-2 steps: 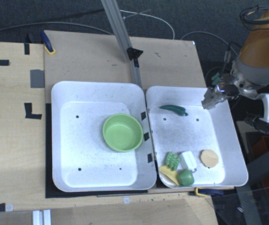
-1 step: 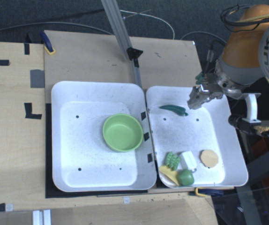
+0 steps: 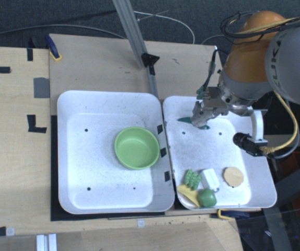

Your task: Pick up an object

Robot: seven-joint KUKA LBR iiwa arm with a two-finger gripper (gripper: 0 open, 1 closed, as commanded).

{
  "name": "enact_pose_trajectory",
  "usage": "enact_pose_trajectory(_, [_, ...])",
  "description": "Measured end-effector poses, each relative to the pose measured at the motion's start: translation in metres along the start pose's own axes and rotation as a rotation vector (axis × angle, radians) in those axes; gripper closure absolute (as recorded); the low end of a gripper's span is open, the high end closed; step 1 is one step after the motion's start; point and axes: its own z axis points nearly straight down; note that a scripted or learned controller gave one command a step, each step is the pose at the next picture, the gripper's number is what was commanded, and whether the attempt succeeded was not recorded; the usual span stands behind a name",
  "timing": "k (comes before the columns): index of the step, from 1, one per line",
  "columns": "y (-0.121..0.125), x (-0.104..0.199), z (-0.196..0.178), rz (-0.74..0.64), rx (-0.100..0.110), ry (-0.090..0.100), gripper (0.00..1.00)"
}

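at the lower right of the frame, a green toy [image 3: 192, 180], white block [image 3: 211, 178] and tan disc [image 3: 233, 176] lay clustered. farther up the right bin [image 3: 228, 145], the gripper [image 3: 201, 120] hung over a teal object [image 3: 185, 120], which stretched leftward from it; the gripper's opening couldn't be told.

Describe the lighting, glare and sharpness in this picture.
Camera view: light is even and soft, with faint shadows; the white bins look bright and slightly washed out; the whole picture is a little grainy; small items near the green bowl's neighbouring bin corner are soft, and the gripper is hard to resolve.
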Motion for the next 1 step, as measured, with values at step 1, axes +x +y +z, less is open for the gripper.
enact_pose_trajectory(1, [0.0120, 0.0540, 0.0060, -0.001, -0.002, 0.000, 1.00])
